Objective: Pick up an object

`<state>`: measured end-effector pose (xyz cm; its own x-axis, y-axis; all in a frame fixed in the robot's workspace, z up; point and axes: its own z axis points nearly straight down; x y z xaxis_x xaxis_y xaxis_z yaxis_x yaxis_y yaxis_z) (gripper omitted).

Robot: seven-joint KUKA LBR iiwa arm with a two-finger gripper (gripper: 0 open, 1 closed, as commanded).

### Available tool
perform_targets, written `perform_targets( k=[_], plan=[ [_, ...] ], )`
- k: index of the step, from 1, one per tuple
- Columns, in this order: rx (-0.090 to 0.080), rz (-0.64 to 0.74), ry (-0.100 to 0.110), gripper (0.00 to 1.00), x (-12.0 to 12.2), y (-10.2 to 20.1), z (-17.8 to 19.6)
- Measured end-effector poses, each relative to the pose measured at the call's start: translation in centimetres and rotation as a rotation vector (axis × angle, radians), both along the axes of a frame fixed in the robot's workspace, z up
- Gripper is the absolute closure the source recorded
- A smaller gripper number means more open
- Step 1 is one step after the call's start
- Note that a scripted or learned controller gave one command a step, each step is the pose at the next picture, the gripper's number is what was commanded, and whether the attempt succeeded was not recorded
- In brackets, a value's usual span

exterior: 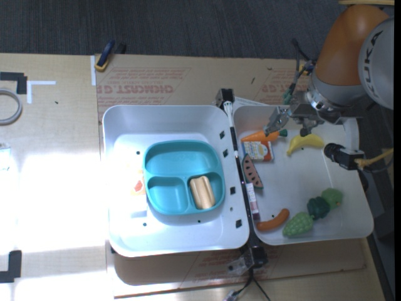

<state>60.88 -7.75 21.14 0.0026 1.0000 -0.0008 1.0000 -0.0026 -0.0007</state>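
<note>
My gripper hangs over the far left part of the right bin, under the orange-banded wrist. Its tip is right at the right end of an orange carrot; I cannot tell whether it touches the carrot. A yellow banana lies just right of the gripper. Below the carrot sits an orange and white carton, and a watermelon slice lies further toward the front.
At the right bin's front lie a red sausage, green grapes, broccoli and a light green piece. The left bin holds a teal divided tray with a bread roll.
</note>
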Motion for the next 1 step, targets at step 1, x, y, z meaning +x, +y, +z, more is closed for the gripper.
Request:
perform_targets(
  k=[1],
  plan=[
    [0.0, 0.005, -0.001, 0.0, 2.3, 2.05, -1.94]
  ],
)
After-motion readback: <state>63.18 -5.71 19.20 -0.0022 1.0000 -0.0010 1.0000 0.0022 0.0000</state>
